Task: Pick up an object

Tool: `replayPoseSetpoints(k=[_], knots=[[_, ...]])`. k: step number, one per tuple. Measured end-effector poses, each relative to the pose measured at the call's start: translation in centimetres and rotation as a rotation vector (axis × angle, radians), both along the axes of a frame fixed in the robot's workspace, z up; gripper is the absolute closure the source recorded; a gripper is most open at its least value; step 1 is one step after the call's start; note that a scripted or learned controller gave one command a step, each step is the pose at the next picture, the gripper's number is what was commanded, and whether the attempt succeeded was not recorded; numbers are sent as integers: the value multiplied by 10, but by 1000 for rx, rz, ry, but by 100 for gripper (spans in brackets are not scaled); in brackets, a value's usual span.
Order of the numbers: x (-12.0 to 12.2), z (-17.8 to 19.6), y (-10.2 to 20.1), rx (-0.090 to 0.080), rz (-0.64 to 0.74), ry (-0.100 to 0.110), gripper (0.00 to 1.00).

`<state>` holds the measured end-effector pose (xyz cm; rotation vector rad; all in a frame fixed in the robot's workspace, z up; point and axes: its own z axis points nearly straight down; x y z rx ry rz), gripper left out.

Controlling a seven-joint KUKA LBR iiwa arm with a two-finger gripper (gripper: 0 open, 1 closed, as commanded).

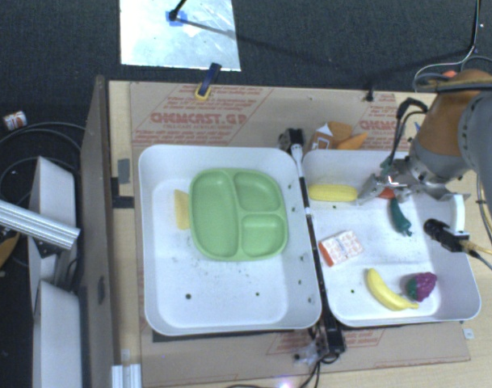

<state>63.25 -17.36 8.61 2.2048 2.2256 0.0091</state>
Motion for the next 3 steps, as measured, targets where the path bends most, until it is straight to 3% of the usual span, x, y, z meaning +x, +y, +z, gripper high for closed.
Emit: replayPoseSetpoints(k=[1, 2, 3], knots=[[13, 59, -35, -2, -9, 1, 0], [37, -4, -15, 2, -3, 8, 0], [38, 11, -17, -3, -1, 3, 100]])
